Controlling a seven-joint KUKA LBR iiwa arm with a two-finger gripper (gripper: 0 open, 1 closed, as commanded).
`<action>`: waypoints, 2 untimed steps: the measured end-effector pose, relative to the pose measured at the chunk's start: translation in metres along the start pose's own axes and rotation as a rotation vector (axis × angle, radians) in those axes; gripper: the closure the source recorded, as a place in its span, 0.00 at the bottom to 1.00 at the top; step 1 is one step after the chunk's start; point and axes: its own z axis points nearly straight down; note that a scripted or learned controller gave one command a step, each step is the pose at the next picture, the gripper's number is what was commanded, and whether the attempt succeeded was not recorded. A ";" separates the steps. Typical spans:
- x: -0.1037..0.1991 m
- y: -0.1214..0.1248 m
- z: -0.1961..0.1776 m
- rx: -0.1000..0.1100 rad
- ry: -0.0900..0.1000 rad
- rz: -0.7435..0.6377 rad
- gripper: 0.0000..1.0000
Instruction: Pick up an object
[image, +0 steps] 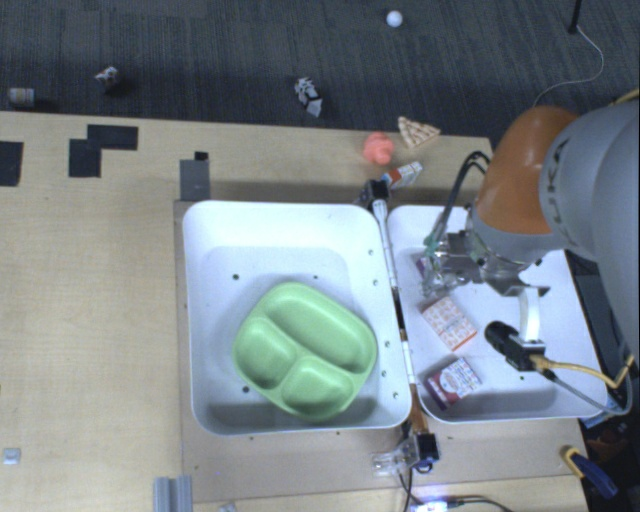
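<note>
- Over the right bin (575, 300), near its left wall: gripper (440, 280) low above a patterned card (448, 322) — finger state impossible to tell.
- Nothing visibly lifted yet — grasp and raise left to do.

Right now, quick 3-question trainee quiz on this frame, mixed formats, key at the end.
1. True or false: the green divided tray lies in the left bin.
2. Multiple choice: the hand is above which bin? A) left bin B) right bin C) neither
3. Fill in: the pink ball lies outside the bins, on the ____.

Key: 1 true; 2 B; 3 bench
</note>
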 end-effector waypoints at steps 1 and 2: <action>-0.001 0.000 0.000 0.002 -0.001 0.000 0.00; -0.001 0.000 0.000 0.002 -0.001 0.000 0.00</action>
